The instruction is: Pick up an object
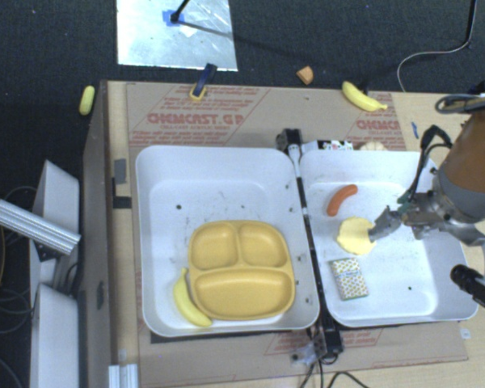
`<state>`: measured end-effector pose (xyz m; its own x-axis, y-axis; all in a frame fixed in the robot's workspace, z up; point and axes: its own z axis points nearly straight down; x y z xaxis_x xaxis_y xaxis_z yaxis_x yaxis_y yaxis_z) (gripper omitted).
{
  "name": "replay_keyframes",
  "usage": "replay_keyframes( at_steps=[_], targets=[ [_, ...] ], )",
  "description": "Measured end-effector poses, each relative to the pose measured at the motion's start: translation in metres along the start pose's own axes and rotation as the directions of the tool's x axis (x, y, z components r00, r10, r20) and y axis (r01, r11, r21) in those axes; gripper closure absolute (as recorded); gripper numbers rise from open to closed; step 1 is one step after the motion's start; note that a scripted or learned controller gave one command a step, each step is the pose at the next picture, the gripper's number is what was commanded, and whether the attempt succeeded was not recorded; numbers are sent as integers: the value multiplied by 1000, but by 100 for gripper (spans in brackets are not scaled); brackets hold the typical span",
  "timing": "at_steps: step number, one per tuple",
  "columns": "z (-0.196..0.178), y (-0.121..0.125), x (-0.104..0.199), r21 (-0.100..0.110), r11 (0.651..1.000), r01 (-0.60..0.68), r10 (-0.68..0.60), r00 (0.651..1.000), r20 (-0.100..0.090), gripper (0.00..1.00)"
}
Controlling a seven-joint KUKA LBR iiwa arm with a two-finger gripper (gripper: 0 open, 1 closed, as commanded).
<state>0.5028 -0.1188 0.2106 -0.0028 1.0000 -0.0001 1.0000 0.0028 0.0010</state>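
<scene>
- Right bin [404, 301] — landmark, holding every item listed here.
- Gripper [381, 225] at bin's centre; finger spread hard to make out, maybe touching the disc.
- Yellow disc [354, 235], centre-left.
- Sausage [342, 200], behind disc.
- Patterned packet [350, 278], near front-left.

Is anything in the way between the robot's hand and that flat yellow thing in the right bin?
No, nothing visible stands between them. The hand is already right at the edge of the flat yellow piece in the right bin. The orange sausage lies behind it and the small patterned packet in front, both off to the side.
</scene>
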Motion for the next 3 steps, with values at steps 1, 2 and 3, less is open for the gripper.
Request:
replay_keyframes(
  at_steps=[1,2,3],
  targets=[
    [126,39,26,-1,1000,0,0,1000,0,0],
    [126,76,28,-2,1000,0,0,1000,0,0],
    [115,77,28,-3,1000,1,-1,1000,-1,100]
  ],
)
